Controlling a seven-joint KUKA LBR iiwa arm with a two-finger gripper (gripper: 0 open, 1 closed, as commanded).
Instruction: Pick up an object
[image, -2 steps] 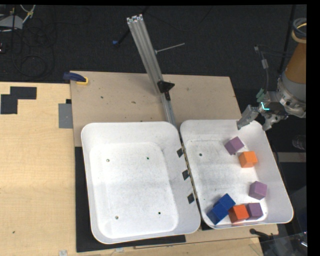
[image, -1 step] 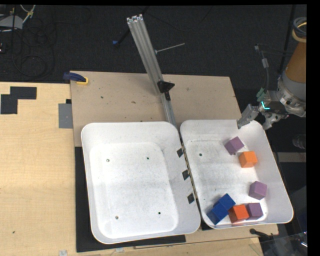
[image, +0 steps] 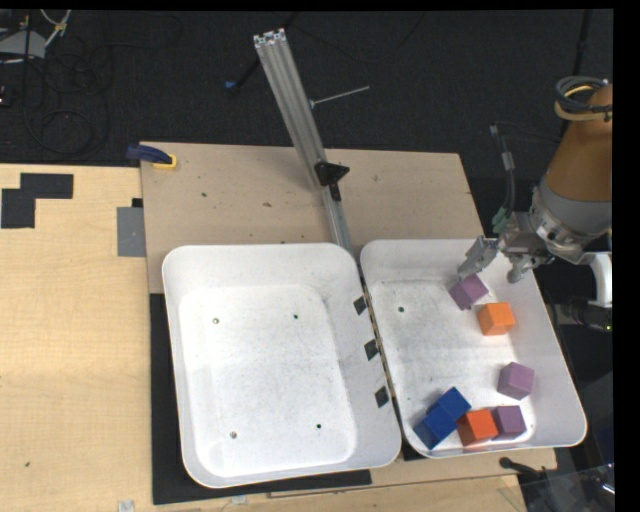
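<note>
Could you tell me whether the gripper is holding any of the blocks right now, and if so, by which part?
Nothing is held. The gripper hangs open above the right bin, just beside the upper purple block.

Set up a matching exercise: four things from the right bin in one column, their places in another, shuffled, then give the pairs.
Things:
1. blue block
2. upper orange block
3. upper purple block
4. end effector

Places:
A. just below and to the right of a purple block, mid-bin
B. over the bin's far right edge
C. near front edge, leftmost of a cluster
D. just below the end effector

Pairs: 1-C, 2-A, 3-D, 4-B
</note>
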